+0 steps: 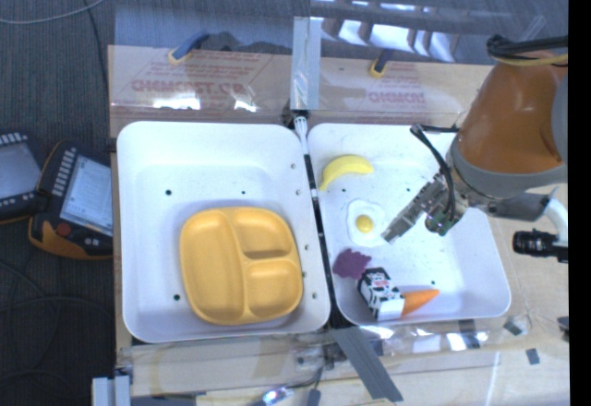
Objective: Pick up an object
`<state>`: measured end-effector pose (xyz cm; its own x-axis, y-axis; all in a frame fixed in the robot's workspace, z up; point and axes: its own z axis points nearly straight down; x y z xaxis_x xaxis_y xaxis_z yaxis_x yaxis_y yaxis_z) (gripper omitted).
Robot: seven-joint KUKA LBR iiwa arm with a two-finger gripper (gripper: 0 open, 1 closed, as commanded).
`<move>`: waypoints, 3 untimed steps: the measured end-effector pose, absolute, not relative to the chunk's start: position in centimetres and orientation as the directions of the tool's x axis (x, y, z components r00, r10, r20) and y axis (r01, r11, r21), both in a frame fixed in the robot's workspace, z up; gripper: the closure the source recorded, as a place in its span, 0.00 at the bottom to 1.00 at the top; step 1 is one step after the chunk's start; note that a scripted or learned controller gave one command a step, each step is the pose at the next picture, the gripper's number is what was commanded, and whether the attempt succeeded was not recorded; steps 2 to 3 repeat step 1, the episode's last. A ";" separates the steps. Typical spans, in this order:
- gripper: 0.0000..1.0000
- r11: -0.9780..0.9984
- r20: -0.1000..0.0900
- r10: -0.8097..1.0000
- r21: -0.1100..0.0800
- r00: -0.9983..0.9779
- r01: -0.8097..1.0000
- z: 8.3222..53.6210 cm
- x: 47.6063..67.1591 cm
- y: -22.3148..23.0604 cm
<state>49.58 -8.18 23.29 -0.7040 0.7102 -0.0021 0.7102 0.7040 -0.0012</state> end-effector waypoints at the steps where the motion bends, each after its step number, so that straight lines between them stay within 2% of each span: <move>1: 1.00 0.514 0.000 0.858 -0.001 -0.514 0.858 18.8 55.9 -3.4; 3: 1.00 0.514 0.000 0.858 -0.001 -0.514 0.858 18.8 55.9 -3.4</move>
